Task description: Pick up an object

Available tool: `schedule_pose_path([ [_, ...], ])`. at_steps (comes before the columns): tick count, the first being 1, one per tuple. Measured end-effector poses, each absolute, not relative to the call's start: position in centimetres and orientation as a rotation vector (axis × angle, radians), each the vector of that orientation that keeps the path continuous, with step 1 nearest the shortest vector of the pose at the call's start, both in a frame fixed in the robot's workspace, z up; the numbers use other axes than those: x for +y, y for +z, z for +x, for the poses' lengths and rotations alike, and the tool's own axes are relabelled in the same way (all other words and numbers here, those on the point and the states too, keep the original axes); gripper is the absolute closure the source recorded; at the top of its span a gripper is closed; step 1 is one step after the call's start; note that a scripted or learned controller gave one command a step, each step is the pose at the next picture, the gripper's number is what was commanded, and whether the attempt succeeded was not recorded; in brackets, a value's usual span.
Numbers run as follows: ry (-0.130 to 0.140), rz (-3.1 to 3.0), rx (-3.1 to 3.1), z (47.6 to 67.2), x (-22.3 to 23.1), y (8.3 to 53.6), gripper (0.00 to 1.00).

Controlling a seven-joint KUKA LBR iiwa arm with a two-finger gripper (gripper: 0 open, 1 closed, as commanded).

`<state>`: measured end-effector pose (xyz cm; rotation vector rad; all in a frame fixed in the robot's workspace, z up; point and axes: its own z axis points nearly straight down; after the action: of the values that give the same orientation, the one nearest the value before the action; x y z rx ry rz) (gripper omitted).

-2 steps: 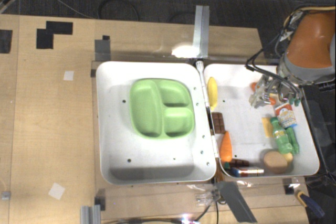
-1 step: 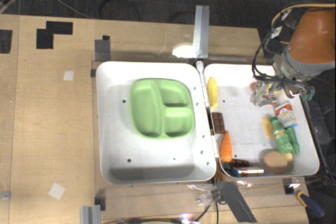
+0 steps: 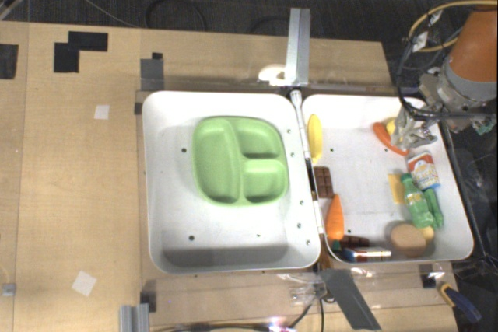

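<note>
My gripper hangs over the upper right part of the right bin, below the arm's orange band. Just left of it lies an orange curved object, partly covered by the gripper. Directly below the gripper is a small red-and-white bottle. Further down lie a green bottle and a tan rounded object. I see nothing lifted off the bin floor.
A yellow banana, a brown chocolate bar, an orange carrot and a marker lie along the right bin's left and front sides. The left bin holds a green divided plate. Cables hang at the upper right.
</note>
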<state>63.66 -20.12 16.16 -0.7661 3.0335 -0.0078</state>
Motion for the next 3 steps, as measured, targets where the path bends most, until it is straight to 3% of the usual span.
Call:
schedule_pose_path([
  [1,-0.006,-0.767,3.033,63.7,-20.0,16.2,0.0],
  [2,-0.009,-0.784,3.026,59.8,-20.5,9.1,0.0],
  [3,-0.009,-0.789,3.026,54.2,-18.2,9.0,0.0],
])
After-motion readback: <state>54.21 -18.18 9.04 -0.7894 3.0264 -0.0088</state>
